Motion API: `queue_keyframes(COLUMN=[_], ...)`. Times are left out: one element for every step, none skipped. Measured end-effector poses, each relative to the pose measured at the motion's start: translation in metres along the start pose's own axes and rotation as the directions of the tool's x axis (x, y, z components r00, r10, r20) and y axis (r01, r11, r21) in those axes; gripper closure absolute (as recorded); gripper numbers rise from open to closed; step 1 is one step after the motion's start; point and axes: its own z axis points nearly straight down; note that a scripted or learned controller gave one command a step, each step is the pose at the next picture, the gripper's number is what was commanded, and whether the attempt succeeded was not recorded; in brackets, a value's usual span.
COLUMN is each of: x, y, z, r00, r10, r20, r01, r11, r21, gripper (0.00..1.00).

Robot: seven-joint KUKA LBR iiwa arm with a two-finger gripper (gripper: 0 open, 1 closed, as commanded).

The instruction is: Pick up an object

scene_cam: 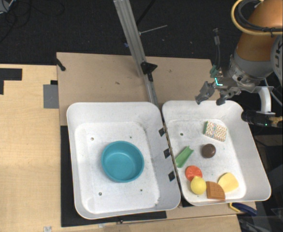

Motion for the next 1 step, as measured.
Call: queue_keyframes(x=[0.0], y=[0.0], z=[0.0001], r00=[1.0], r10=[0.0], r20=[0.0], r01=[0.0], r11=[1.0], r21=[0.0], gripper=[0.0])
